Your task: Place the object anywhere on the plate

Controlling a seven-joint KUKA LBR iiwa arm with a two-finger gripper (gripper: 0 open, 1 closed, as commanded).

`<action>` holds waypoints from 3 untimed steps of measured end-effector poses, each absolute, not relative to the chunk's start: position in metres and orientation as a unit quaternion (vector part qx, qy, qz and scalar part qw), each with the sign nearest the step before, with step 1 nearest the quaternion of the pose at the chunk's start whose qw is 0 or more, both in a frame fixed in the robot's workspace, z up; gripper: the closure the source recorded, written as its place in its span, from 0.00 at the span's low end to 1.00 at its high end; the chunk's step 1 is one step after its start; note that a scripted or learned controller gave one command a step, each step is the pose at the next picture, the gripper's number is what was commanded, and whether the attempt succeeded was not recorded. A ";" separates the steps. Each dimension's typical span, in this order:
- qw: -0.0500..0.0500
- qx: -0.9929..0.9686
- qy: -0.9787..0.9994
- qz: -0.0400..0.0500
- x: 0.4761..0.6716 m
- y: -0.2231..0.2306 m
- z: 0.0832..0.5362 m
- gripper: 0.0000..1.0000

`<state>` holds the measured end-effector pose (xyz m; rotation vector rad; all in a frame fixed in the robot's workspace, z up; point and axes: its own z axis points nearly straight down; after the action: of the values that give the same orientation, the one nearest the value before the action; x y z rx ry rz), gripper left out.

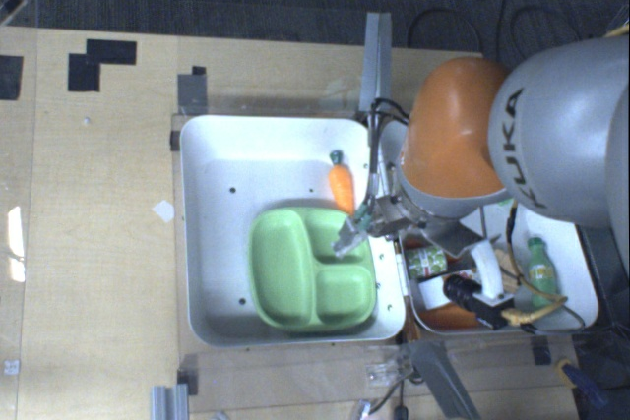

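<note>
**Carrot not yet on the plate**

While the gripper [352, 236] hovers over the green plate [295, 270], whether it is open or closed cannot be told, and nothing shows in its grasp. One carrot [341, 186] lies in the left bin [212, 211], touching the plate's far edge. Two bins, one plate; placing remains.

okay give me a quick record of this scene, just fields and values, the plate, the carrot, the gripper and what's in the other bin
plate: green plate, three compartments, in the left bin, toward its near right part
carrot: orange carrot, green top, lying in the left bin just beyond the plate's far right corner, not on the plate
gripper: gripper over the plate's right edge, near the carrot; nothing seen between its fingers
right bin: right bin holds a green bottle, a can and other clutter, partly hidden by the arm
task status: carrot not yet on plate
</note>
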<state>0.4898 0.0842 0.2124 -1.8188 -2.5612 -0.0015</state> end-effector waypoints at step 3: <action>-0.004 -0.616 -0.788 -0.004 0.490 0.045 0.299 0.00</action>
<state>0.4900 0.0446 0.2994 -1.9392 -2.4823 -0.0136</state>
